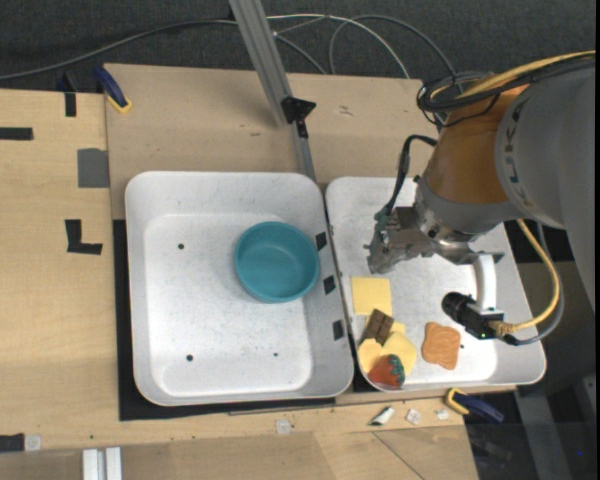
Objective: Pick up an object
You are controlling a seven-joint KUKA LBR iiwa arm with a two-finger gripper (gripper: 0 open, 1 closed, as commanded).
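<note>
1. Judged as the approach stage of a pick: no sign of anything carried under the gripper (381, 259).
2. Hangs low over the upper-left part of the right bin (528, 370), on the grey arm (540, 158) reaching in from the right. Too dark and too foreshortened to say how wide it stands or whether it has hold of anything; cannot tell.
3. Nearest candidate: a flat yellow square (371, 294), lying on the right bin's floor just below the gripper in the view, close to the bin's left wall. Roughly equal-sided, so no real long axis to line up with.
4. Further down the same bin, in a tight cluster: a small brown block (379, 325) touching the square's lower edge, a rounded yellow piece (399, 346) beside it, a red and orange lump (387, 370) at the bottom rim. Slightly apart to the right, an orange slab (441, 345).
5. Over in the left bin (140, 268), well apart from the gripper: a blue bowl (275, 260), upright, mouth up, near the bin's right side.
6. Likely calls for a short shift toward the view's bottom edge, then a straight descent onto the yellow square.
7. Risks, as a guess: a thin flat piece hard to get under, and a nudge of the brown block resting against it.
</note>
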